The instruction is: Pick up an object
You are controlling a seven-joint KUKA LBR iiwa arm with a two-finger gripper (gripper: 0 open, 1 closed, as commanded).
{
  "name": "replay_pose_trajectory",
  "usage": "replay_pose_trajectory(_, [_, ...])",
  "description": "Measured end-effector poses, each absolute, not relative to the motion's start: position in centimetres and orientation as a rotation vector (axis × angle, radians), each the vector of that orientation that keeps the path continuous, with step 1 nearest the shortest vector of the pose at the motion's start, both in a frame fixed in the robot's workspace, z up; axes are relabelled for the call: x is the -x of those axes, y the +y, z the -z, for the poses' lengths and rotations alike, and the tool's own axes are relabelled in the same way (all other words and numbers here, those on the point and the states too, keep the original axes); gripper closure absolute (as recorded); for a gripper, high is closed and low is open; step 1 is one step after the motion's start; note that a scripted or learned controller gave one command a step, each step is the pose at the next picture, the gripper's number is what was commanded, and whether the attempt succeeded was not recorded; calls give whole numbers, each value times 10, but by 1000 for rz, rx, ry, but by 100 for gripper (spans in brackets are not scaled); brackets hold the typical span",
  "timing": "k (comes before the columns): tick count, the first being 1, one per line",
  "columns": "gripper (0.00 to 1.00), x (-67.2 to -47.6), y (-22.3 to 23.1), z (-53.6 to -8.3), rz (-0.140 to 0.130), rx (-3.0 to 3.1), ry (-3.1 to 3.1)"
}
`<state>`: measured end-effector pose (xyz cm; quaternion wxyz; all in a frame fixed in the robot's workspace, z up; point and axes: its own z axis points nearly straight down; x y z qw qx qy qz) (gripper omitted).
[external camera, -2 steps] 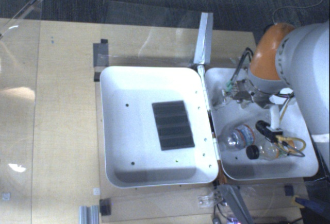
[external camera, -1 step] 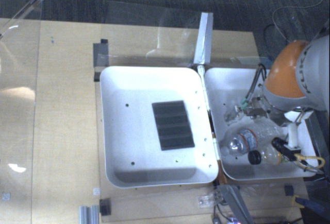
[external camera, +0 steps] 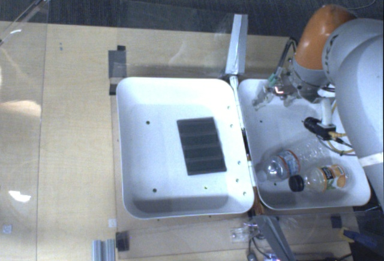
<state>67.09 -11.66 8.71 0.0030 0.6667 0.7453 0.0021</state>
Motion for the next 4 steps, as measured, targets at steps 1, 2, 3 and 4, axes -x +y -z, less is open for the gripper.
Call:
replay_pose_trajectory(1, [0, -595, -159, -100, -5, -1989, 2425])
replay_pose_trajectory(2, [0, -655, -121, -87, -8, -1884, 2505])
replay_pose_trajectory(3, [0, -614, -93, -89, -10, -2012, 2403])
replay_pose_trajectory(4, [0, -517, -116, -90, -12, -2123, 2302])
